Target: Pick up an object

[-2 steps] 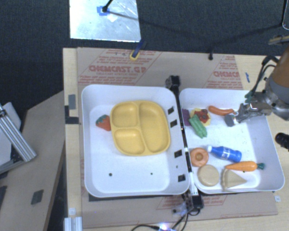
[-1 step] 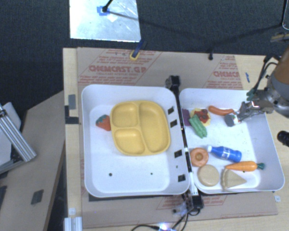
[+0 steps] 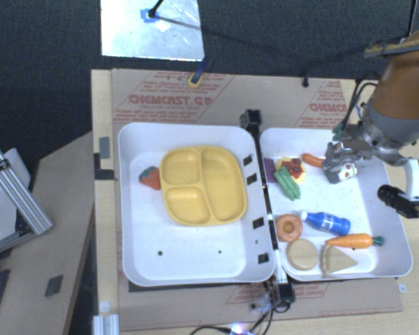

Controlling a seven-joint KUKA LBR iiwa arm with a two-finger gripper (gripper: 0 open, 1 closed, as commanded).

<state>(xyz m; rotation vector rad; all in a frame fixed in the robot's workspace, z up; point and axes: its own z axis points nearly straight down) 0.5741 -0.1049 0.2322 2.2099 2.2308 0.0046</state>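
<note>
There is a small white toy (image 3: 346, 171) with a red spot on it. It looks round and shiny. It sits in the right bin (image 3: 391, 218), near the far side, close to the right wall.

The gripper (image 3: 339, 160) is low in that bin, and the white toy is just under its tip, a little to the right. They look like they touch. I cannot tell if the gripper is spread wide or pinched together, and I cannot tell if it has hold of the toy.

Now I count. There are two white bins. The left bin (image 3: 136, 243) has one yellow plate (image 3: 199, 185) with three parts, and one red strawberry (image 3: 151, 178) just beside the plate.

The right bin has more toys:
- one orange carrot (image 3: 353, 241)
- one blue bottle (image 3: 327, 222)
- one brown donut (image 3: 289, 227)
- one round tan cookie (image 3: 302, 255)
- one pale wedge (image 3: 339, 259)
- one green pod (image 3: 287, 183)
- one purple piece (image 3: 269, 168)
- one yellow and red piece (image 3: 292, 166)
- one orange sausage (image 3: 312, 160), just left of the gripper
</note>
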